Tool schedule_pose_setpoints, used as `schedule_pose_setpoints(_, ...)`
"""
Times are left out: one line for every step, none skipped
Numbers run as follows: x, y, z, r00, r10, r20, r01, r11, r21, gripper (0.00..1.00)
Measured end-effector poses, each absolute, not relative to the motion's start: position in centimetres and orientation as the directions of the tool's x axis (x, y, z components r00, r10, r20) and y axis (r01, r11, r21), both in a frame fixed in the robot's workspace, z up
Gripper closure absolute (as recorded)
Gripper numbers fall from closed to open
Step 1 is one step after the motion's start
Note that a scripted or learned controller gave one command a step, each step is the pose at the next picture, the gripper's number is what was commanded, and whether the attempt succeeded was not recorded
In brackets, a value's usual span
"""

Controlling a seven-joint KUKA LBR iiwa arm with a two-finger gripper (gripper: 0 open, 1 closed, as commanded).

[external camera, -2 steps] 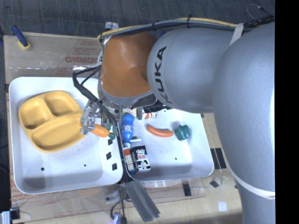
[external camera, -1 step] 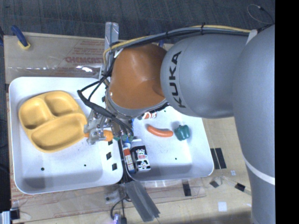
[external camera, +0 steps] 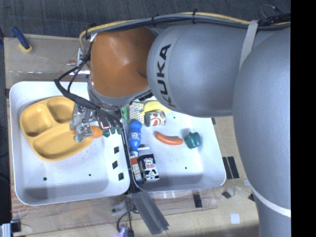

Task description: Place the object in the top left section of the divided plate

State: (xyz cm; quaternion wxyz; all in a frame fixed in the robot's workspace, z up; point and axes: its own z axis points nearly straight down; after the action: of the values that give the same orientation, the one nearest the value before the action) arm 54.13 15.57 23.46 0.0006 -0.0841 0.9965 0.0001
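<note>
One fixed cam above bench (external camera: 44, 58) — slanted down, close, arm (external camera: 207, 68) from right.

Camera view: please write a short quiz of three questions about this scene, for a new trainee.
1. True or false: the yellow divided plate lies in the right bin.
2. Which bin holds the orange sausage-shaped toy? A) left B) right
3. What colour is the bottle standing against the wall between the bins?

Key: 1 false, it lies in the left bin; 2 B, the right bin; 3 blue.
</note>
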Motion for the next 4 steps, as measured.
schedule_pose_setpoints(54.6,18.6,22.3,-0.98,-0.197,-0.003,-0.197,0.98,0.0,1.0)
schedule_pose_setpoints(58.0,21.7,34.6,-0.942,-0.336,-0.005,-0.336,0.942,-0.001,1.0)
schedule_pose_setpoints(60.0,21.9,39.7,-0.896,-0.444,-0.004,-0.444,0.896,-0.001,1.0)
schedule_pose_setpoints(61.7,21.9,21.9,-0.63,-0.777,0.001,-0.777,0.63,0.001,1.0)
